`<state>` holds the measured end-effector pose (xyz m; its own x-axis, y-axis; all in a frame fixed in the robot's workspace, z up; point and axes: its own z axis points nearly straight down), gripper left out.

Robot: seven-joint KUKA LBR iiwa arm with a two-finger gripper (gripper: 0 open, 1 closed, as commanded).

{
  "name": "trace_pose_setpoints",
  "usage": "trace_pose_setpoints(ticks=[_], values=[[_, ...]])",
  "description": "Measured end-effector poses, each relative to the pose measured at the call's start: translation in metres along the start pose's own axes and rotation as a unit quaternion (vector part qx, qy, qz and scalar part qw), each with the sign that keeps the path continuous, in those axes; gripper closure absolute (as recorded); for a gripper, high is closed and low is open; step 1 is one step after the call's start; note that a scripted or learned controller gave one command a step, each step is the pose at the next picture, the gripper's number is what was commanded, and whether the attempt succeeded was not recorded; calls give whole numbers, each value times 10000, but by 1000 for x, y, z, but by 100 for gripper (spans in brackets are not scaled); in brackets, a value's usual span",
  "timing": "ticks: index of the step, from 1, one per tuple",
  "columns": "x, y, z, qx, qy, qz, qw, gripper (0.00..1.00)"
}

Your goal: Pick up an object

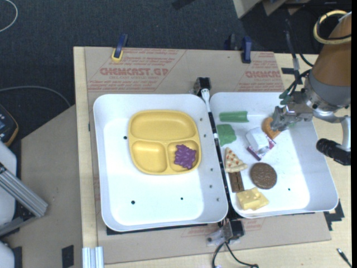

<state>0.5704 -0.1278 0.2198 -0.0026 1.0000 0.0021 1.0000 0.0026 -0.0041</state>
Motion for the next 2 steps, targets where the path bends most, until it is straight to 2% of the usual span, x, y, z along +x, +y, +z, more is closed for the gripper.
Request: trace_pose_setpoints(ticks=[1,2], values=[[47,-21,9,-1,3,-5,10000,100],[104,-47,-3,-5,9,-18,10000,100]])
